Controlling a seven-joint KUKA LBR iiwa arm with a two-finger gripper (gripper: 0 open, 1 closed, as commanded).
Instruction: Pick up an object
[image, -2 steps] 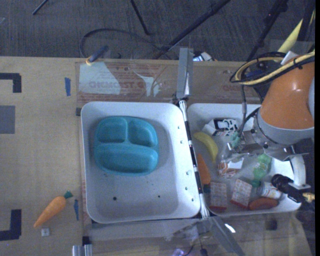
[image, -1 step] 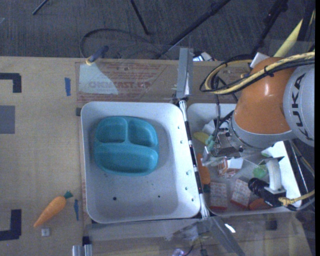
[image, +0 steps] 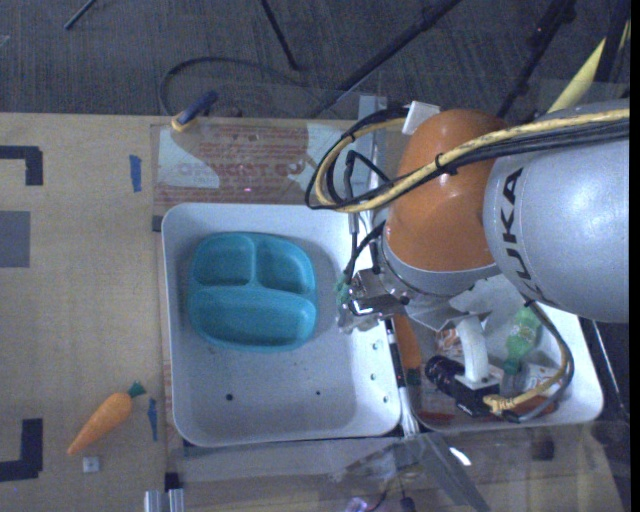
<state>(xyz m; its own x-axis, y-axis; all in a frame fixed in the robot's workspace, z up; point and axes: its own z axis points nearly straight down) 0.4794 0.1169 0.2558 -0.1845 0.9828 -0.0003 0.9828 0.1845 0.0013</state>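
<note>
A: Where is the arm (image: 560, 220)?

B: It reaches in from the right and hangs over the right bin (image: 588, 395). Its orange band and grey body cover most of that bin.

A: And the hand (image: 468, 345)?

B: It is low over the right bin, under the wrist. Whether it is apart or together I cannot tell, because the arm hides too much of it.

A: What is there to pick up?

B: In the right bin a green thing (image: 522, 335) lies just right of the hand, and a slim orange thing (image: 408, 345) lies along the bin's left wall. The rest in there is too hidden to name.

A: And the left bin (image: 290, 395)?

B: It holds one teal divided plate (image: 250, 290) with three compartments. The plate lies flat in the upper part of the bin as the view shows it, nearer the left wall and well apart from the hand.

A: Anything outside the bins?

B: A toy carrot (image: 100, 422) lies on the table (image: 80, 300), near the left bin's lower left corner but not touching it — its green tip points toward the bin. Short strips of blue tape (image: 134, 172) sit on the table too.
</note>
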